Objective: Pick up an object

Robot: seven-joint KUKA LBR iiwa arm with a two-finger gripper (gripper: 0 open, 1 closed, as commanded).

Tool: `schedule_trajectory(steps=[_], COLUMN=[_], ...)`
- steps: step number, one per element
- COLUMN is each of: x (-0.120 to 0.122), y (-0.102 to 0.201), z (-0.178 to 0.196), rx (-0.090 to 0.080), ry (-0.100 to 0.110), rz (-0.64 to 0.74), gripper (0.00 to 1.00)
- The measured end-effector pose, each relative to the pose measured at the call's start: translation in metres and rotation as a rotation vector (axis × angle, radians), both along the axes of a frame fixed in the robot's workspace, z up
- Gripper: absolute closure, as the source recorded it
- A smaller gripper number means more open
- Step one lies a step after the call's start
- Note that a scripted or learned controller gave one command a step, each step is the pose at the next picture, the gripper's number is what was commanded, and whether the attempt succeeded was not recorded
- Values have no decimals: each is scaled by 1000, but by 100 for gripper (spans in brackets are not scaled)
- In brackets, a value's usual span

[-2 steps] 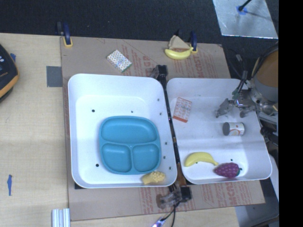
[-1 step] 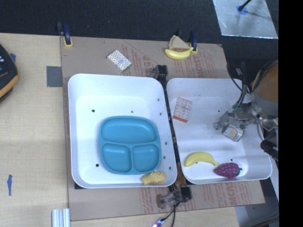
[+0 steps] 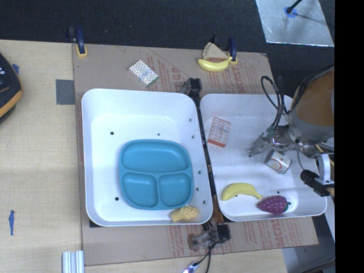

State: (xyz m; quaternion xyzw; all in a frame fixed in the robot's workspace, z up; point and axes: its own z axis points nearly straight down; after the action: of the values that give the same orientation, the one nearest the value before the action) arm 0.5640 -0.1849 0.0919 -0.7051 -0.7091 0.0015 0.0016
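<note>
My gripper point(image 3: 266, 147) hangs low over the right bin point(image 3: 244, 110), near its right side, with the grey and orange arm behind it at the frame's right. A small silver and white can point(image 3: 278, 163) lies just below and to the right of the gripper, close to it; whether they touch I cannot tell. A yellow banana point(image 3: 240, 191) and a purple bunch of grapes point(image 3: 273, 204) lie along the bin's front. A red and white packet point(image 3: 219, 132) rests near the bin's left wall.
The left bin point(image 3: 96, 112) holds a blue divided plate point(image 3: 155, 172) and a small yellow item point(image 3: 185, 213) at its front edge. Behind the bins on the board lie another yellow banana point(image 3: 214, 63) and a patterned packet point(image 3: 143, 72). Cables loop beside the arm.
</note>
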Motion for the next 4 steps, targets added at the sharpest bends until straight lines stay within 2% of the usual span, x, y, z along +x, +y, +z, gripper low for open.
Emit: schedule_trajectory(steps=[1, 2, 3, 4], x=[-41, 8, 35, 28], y=[-27, 31, 18, -22], z=[55, 37, 130, 91], rx=[0, -1, -1, 0], ry=[-2, -3, -3, 0], rz=[-2, 2, -1, -2], gripper=[0, 0, 0, 0])
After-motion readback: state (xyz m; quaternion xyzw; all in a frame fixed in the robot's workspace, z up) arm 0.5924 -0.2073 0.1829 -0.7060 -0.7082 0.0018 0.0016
